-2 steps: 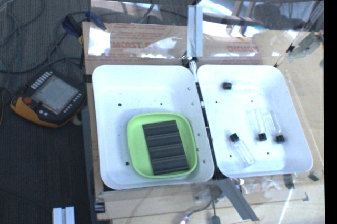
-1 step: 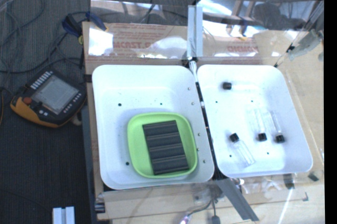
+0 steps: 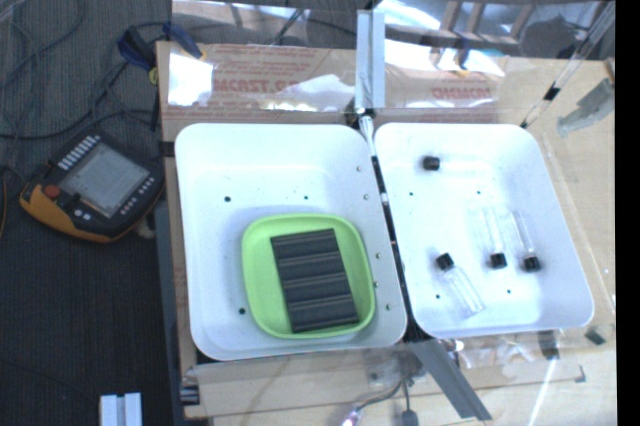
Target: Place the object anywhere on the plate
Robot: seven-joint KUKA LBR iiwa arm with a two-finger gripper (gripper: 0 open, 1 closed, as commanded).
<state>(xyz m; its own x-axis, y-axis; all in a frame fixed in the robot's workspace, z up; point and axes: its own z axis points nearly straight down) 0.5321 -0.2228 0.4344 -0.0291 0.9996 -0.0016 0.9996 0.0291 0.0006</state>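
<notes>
1 ribbed block (image 3: pixel 315 280) on 1 green plate (image 3: pixel 256 284), left bin (image 3: pixel 205 204); 3 capped vials (image 3: pixel 458 282), 1 black cap (image 3: pixel 430 163), right bin (image 3: pixel 535 176)

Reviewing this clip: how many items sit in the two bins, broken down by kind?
Green plate: 1, in the left bin
Dark ridged block: 1, lying on the plate
Clear vials with black caps: 3, in the right bin
Loose black cap: 1, right bin, whether a vial is attached cannot be told
Total: 6
</notes>
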